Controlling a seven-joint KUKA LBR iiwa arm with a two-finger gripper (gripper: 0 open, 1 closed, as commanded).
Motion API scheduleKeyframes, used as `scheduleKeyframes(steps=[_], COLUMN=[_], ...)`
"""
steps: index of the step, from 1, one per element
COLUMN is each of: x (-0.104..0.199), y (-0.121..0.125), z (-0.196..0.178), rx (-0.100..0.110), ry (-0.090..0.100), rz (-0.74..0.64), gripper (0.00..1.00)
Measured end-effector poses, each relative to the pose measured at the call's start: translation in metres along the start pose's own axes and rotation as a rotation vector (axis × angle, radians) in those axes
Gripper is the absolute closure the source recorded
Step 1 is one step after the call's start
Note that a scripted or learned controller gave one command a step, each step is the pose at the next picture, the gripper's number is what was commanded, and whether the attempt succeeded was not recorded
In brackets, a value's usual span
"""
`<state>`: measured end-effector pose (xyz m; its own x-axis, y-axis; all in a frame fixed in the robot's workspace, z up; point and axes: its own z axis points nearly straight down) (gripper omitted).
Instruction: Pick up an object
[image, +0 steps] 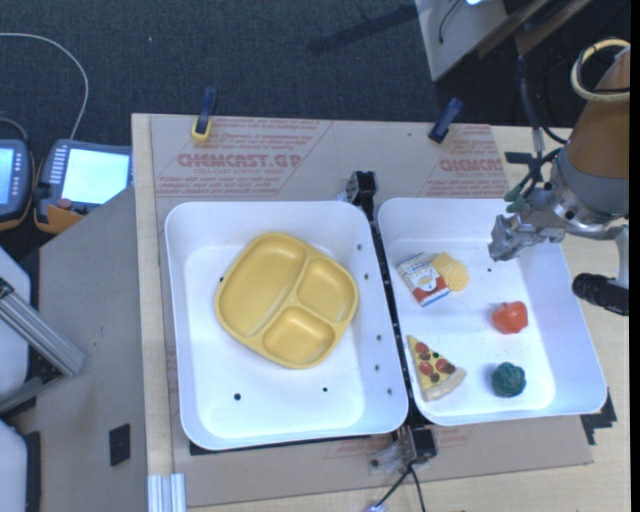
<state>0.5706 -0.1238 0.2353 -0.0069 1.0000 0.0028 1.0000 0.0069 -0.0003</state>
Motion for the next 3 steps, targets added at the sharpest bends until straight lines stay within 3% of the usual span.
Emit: scheduleKeyframes(steps=[2,3], x=[0.113,0.165], y=[-0.019,-0.023], z=[-0.014,0.003], rx=[0.002,0.003], ry=[0.0,-0.001], rz=[0.0,0.001], gripper=[1.0,1.0])
